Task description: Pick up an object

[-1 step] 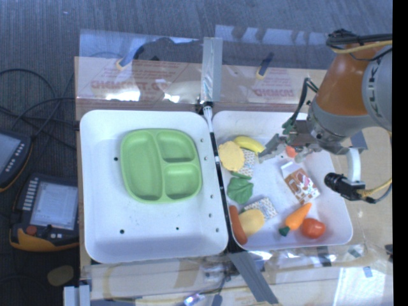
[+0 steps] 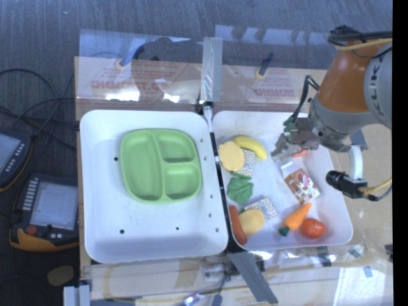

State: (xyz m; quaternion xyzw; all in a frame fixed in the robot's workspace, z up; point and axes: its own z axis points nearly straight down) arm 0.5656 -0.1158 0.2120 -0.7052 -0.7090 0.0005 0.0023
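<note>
Ideally the gripper [image 2: 288, 146], whose closure I cannot tell from this slanted view, drops straight onto the small printed packet [image 2: 301, 185] lying just below it in the right bin [image 2: 341, 231], clear of the carrot [image 2: 297, 217] and banana [image 2: 251, 146].

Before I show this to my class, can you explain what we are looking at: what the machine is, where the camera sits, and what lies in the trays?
One camera looks down at a slant on two shallow white bins. The grey and orange robot arm reaches in from the right; its gripper hangs over the right bin. I cannot tell whether it holds anything. The left bin holds a green divided plate. The right bin holds toy food: a banana, a carrot, a tomato, a green leaf and a small packet.
</note>
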